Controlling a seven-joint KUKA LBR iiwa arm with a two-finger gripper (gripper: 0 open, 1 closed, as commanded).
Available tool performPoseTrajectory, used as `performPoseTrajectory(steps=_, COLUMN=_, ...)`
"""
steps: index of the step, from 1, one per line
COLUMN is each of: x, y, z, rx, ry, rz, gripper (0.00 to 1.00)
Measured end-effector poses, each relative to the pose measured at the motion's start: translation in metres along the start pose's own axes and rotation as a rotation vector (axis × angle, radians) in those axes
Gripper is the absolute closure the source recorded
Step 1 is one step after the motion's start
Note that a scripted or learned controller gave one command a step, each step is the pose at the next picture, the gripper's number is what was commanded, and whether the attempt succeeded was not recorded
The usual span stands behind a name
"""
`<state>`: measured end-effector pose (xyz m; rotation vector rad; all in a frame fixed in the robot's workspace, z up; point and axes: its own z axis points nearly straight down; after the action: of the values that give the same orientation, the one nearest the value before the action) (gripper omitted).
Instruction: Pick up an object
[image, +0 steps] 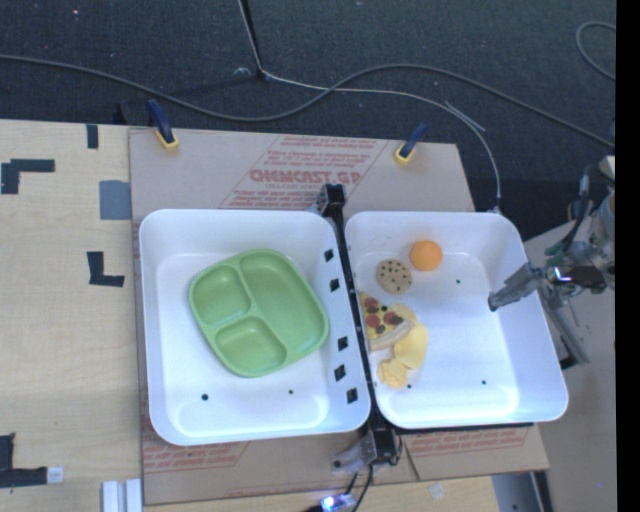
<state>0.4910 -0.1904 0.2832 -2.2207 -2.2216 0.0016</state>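
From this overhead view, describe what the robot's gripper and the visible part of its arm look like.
At the right edge, the gripper shows as a slim, dark grey finger tapering toward its tip over the right bin. Behind it sits a cluttered grey metallic wrist assembly with thin dark cables looping around it and small pale parts. No markings are legible.

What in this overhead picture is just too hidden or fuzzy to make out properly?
- The gripper at the right bin's edge: small and dark, so open or shut is unclear.
- The arm: cut off by the picture's right side.
- Yellow food pieces: blurred, kind uncertain, partly tucked under the pizza slice.
- Red print on the cardboard: mostly too small to read.
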Motion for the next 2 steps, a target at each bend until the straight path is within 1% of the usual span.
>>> performPoseTrajectory(steps=2, x=0.003, y=0.004, z=0.126, rx=0.005, ry=0.002, rz=0.000, gripper=0.00)
